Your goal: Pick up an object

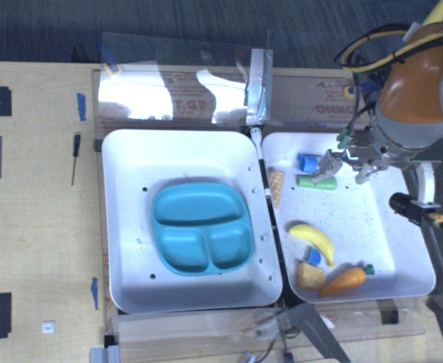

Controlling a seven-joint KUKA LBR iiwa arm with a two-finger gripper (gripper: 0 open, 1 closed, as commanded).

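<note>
The right bin (pixel 403 225) holds a blue block (pixel 307 162) and a green bar (pixel 317 183) near its far left. A yellow banana (pixel 313 240), a small blue cube (pixel 313 256), a tan chunk (pixel 309 276) and an orange carrot (pixel 345 279) lie toward the front. A tan cone-like piece (pixel 275 187) rests against the divider. My gripper (pixel 348 167) hovers over the far part of this bin, just right of the blue block and green bar. It is open; one finger (pixel 328 165) reaches over the green bar, and nothing sits between the fingers.
The left bin (pixel 123 172) carries a blue divided plate (pixel 202 227). A clear plastic wall (pixel 176 93) stands behind the bins. Yellow and black cables (pixel 373 48) loop above the wrist at the right.
</note>
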